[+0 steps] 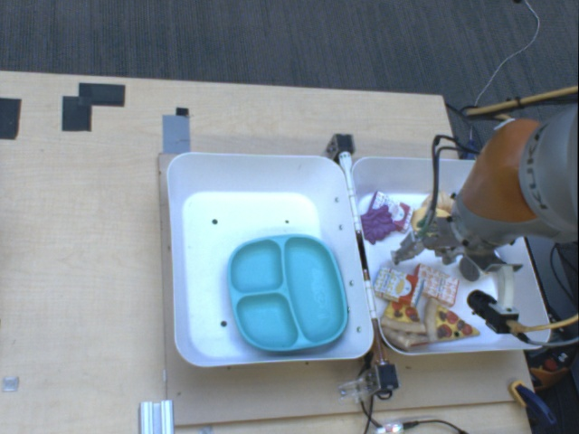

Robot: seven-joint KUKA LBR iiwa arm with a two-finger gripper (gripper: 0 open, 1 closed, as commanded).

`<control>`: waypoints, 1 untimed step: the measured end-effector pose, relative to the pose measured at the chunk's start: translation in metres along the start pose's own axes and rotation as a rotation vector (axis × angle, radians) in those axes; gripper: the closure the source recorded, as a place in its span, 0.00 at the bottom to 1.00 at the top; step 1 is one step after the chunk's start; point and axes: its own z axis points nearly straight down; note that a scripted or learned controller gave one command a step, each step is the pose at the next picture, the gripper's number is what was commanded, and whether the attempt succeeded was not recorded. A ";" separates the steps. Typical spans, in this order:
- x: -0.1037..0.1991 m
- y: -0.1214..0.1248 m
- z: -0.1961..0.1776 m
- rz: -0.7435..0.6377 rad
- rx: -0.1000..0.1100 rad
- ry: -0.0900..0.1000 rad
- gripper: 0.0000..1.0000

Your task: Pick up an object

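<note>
Plate point(288, 291), blue, three-part, sits toward left bin point(181, 242) front edge. Right bin point(534, 297): toy food pile point(421, 301) at front-left corner, purple bit point(384, 217) near left wall. Gripper point(412, 250) low over pile, fingers' state can't tell. Looks like reach step; next needs clean descent onto one item.

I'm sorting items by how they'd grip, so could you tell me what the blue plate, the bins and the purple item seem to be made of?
Blue plate: likely moulded plastic, smooth and semi-matte, with three divided sections and rounded edges.
Bins: probably thin white plastic, slightly glossy, judging by soft highlights and rounded rims.
Purple item: looks soft or crinkly, maybe fabric or a plastic toy; too small to be sure.
</note>
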 end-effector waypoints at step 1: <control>0.000 0.001 -0.008 -0.001 0.002 0.001 1.00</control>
